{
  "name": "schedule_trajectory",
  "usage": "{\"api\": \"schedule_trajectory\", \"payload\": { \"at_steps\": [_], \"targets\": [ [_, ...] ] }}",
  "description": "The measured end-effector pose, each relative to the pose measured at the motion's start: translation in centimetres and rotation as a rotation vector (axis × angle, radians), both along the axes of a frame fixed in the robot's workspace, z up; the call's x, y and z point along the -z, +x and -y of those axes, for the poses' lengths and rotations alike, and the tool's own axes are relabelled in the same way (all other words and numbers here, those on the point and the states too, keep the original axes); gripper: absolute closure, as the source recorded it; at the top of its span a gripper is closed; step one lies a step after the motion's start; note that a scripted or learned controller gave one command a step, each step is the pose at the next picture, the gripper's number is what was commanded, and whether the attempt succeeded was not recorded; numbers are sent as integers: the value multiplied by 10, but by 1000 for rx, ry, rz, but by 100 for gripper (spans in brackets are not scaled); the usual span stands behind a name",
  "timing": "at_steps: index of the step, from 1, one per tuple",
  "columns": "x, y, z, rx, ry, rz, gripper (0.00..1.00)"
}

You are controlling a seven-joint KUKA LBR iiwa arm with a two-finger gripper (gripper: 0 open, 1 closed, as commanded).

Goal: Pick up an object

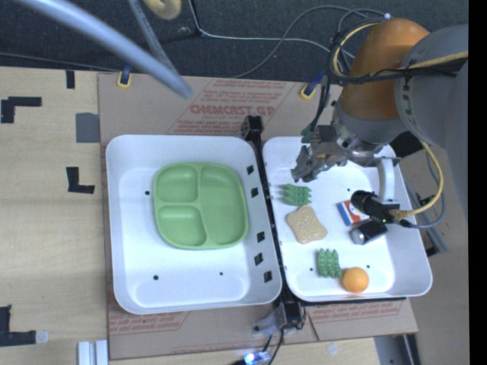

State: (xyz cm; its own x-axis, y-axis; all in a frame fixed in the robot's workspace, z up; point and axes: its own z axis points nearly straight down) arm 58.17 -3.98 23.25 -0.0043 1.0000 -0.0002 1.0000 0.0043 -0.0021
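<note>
Hand hovers just above a small green ridged plastic piece in the right white bin; finger state unclear, nothing lifted yet.

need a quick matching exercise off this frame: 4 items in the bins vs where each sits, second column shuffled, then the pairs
Things:
1. green divided plate
2. orange ball
3. slice of bread
4. gripper

Places:
A. near corner of the right bin, beside a small green piece
B. over the far left part of the right bin, just above a green leafy piece
C. middle of the left bin
D. right bin, between the two green pieces

Pairs: 1-C, 2-A, 3-D, 4-B
</note>
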Motion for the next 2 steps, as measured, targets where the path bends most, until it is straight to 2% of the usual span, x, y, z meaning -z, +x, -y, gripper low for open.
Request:
{"api": "schedule_trajectory", "payload": {
  "at_steps": [2],
  "targets": [
    [6, -5, -92, -1, 0, -1, 100]
  ]
}}
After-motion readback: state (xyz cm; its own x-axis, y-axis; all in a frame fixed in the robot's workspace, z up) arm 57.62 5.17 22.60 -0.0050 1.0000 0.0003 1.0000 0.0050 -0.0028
